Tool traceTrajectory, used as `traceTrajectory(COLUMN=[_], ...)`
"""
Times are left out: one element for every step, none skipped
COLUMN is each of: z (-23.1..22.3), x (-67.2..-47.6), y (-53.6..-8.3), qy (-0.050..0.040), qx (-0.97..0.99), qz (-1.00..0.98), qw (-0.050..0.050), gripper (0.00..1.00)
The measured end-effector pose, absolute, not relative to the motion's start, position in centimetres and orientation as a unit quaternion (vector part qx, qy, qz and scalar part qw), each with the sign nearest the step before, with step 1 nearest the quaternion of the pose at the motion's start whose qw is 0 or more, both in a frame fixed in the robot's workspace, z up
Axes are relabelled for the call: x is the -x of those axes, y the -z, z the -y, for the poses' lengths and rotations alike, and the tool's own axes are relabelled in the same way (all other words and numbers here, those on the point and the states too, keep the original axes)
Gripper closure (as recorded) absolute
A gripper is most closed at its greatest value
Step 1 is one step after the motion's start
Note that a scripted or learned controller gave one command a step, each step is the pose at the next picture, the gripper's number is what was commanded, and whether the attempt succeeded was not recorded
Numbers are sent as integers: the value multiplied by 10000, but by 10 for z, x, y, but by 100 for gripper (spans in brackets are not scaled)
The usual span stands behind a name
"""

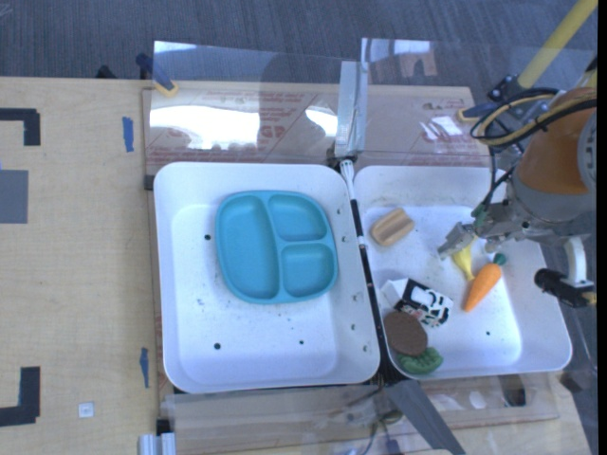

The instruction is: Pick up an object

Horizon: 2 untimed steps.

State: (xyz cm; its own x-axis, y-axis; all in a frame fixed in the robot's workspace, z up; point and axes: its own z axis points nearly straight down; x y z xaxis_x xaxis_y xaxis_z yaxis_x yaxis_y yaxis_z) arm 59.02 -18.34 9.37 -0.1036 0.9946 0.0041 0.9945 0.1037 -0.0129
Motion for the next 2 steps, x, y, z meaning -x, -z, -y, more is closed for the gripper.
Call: traceTrajectory(z=[183,124], x=[-593,-668], y=[-109,-250], qy=[-5,39], qx=[6693,6657], qz=[7430,7462], qw=[15,-48], gripper=[100,100])
